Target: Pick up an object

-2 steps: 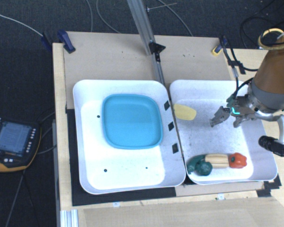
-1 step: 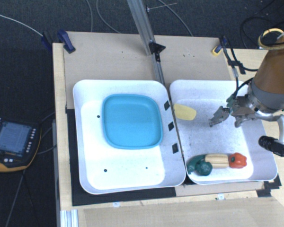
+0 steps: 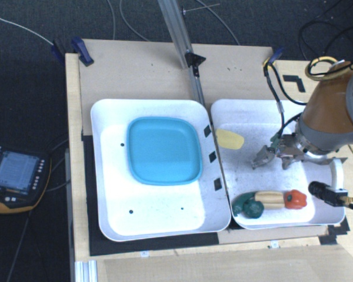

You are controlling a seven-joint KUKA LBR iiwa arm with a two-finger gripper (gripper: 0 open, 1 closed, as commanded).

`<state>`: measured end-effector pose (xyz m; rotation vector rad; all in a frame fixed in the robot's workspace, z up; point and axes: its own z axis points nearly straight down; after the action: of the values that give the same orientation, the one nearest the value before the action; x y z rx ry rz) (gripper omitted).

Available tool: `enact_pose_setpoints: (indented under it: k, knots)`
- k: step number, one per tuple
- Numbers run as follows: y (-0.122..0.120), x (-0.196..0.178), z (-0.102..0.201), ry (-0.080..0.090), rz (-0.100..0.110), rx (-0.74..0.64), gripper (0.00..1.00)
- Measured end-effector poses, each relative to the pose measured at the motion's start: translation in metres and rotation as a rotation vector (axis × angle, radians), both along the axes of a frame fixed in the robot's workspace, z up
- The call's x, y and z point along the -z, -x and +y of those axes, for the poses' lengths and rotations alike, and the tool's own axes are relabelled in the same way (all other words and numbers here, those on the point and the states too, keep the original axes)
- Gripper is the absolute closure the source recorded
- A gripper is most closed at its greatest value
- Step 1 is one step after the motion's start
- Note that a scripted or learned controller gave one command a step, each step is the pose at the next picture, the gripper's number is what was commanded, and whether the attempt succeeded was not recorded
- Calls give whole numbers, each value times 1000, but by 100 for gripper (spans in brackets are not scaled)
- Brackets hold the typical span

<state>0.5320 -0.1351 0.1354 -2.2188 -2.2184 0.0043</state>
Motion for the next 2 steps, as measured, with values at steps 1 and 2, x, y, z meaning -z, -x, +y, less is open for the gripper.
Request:
enact_pose_setpoints:
  k: [1, 2]
  knots:
    - [1, 42, 0, 0, -1, 0, 0]
    - [0, 29, 0, 1, -6, -1, 100]
